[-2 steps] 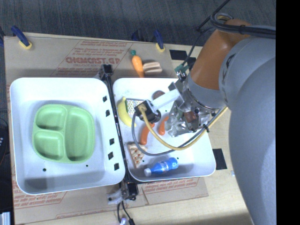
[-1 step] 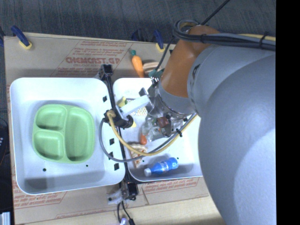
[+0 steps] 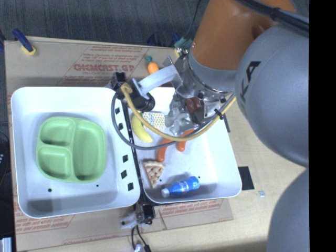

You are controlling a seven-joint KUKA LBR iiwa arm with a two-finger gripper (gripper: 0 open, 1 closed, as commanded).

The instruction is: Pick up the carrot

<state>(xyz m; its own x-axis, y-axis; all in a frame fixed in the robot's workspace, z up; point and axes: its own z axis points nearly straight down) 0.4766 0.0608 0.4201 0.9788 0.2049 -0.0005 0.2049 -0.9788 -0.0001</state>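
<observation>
One carrot (image 3: 180,145), orange, partly under tool (image 3: 178,121)

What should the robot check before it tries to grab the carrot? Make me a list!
1. Carrot found: ok. An orange tapered carrot lies in the right white shallow bin, partly hidden under the gripper.
2. Gripper above the carrot: ok, it sits just over it.
3. Jaws open or shut: cannot tell, cables and metal hide them.
4. Carrot between the jaws: cannot tell.
5. Neighbours clear: not ok. A yellow curved banana and a thin orange stick lie close by.
6. Blue plastic bottle out of the way: ok, it rests by the bin's near wall.
</observation>
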